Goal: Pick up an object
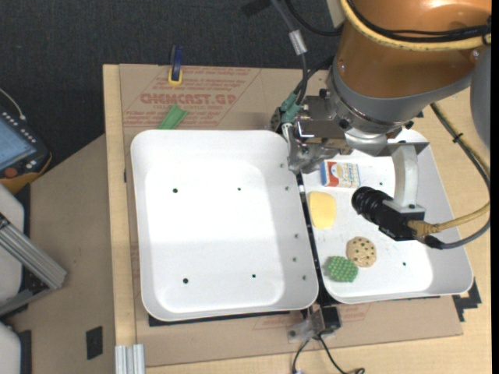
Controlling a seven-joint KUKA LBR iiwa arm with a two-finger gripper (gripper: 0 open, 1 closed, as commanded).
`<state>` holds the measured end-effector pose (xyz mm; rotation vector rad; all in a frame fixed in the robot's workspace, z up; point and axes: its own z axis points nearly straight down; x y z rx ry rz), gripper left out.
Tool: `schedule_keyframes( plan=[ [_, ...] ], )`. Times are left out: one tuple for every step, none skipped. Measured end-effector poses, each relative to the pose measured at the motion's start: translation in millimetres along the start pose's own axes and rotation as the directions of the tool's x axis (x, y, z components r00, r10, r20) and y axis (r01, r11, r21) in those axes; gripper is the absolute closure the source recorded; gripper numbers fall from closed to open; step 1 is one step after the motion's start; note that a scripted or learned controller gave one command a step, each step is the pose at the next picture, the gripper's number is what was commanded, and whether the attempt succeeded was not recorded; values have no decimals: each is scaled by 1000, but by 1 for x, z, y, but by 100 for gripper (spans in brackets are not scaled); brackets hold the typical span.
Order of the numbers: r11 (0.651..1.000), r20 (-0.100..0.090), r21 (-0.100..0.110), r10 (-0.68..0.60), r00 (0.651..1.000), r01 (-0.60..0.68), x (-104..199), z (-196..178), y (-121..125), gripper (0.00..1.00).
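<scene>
Since the task names no particular object, I take any of the 4 pieces in the right bin [448, 248] as fair game: a yellow piece [322, 209] close to the dividing wall, a small carton [341, 174] at its 1 o'clock, a tan cookie [361, 251] at its 5 o'clock, and a green knobbly piece [341, 269] just beside the cookie at 7 o'clock. They lie loose and flat, none stacked, which I judge leaves each reachable from above. My gripper [300, 156] sits low at the yellow piece's 11 o'clock, over the rim between the bins, and I cannot tell how it is set; I see nothing held in it. A black cylinder [382, 211] on the wrist hangs at the yellow piece's 3 o'clock. Room is tight there: wall at 9 o'clock, hardware at 3. The left bin [152, 209] offers wide floor. The cookie and green piece have more open floor toward 3 o'clock.
</scene>
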<state>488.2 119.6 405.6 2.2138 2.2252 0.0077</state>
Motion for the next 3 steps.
schedule_keyframes(
  plan=[
    [1000, 2, 4, 4, 1000, -4, -2, 2, -1, 0],
    [1000, 5, 23, -3, 1000, 3, 79, 159, -8, 0],
    [1000, 3, 8, 12, 1000, -12, 17, 327, -11, 0]
  ],
)
